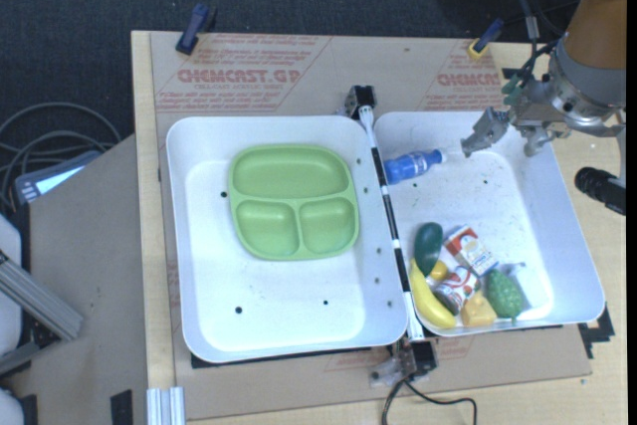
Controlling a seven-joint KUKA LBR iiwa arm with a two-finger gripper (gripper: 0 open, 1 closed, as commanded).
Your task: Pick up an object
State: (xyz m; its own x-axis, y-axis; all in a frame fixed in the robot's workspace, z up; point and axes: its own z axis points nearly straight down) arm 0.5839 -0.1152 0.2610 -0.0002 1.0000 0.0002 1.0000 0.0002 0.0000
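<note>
Tool: the tool (pixel 490 130) hangs over the far part of the right bin (pixel 557 214); whether it is spread or pressed together I cannot tell, and nothing shows between its tips.
Nearest thing: a blue bottle (pixel 410 164) lies on its side at the far left of that bin, close by the dividing wall.
Key relation: the bottle lies just left of the tool and slightly nearer; its long axis runs left-right, cap end toward the tool.
Other things: a banana (pixel 430 302), a green pepper (pixel 506 295) and a red-and-white packet (pixel 461 266) crowd the near end, well apart from the tool.
Left bin: a green divided plate (pixel 294 201).
Judgement: the bottle looks the easiest reach.
</note>
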